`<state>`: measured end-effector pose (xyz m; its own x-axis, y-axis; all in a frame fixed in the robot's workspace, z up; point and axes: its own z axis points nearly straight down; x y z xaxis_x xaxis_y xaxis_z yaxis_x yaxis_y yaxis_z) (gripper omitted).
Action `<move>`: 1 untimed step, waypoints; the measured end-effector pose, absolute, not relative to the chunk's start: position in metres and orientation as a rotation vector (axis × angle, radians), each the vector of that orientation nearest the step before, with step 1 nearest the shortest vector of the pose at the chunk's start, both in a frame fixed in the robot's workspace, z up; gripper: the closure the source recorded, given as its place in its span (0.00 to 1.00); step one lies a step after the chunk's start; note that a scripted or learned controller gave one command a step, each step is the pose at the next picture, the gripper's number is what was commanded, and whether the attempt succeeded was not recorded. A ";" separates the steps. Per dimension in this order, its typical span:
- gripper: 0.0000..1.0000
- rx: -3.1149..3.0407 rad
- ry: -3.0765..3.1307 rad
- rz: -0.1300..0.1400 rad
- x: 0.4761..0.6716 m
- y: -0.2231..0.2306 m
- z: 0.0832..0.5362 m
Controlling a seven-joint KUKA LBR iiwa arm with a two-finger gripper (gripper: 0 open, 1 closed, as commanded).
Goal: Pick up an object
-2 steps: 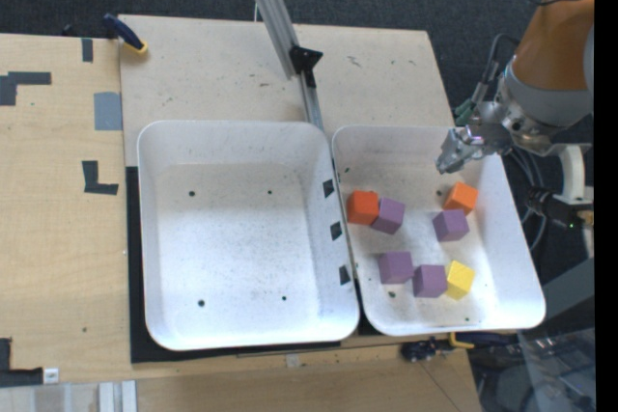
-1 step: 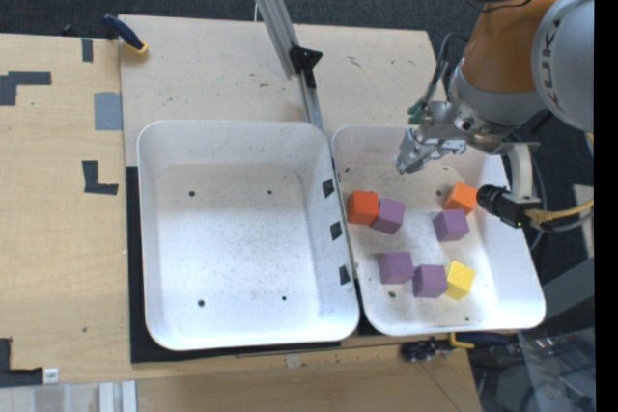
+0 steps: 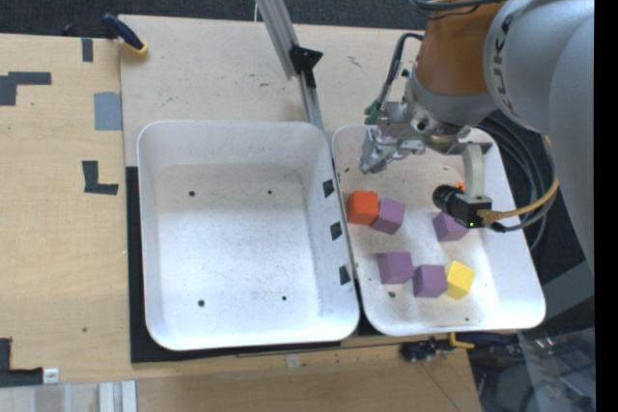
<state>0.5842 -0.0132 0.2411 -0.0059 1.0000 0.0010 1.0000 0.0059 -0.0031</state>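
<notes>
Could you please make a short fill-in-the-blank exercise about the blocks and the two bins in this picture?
1. All the blocks lie in the ____ bin.
2. The orange block touches a block of ____ colour.
3. The number of yellow blocks is ____.
4. The gripper hangs above the ____ block, nearer to it than to any other.

Missing words: right; purple; one; orange
</notes>
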 end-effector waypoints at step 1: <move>1.00 -2.213 -2.227 0.002 0.601 0.035 0.228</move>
<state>0.6012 0.0351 0.2276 -0.0059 1.0000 0.0006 1.0000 0.0059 -0.0022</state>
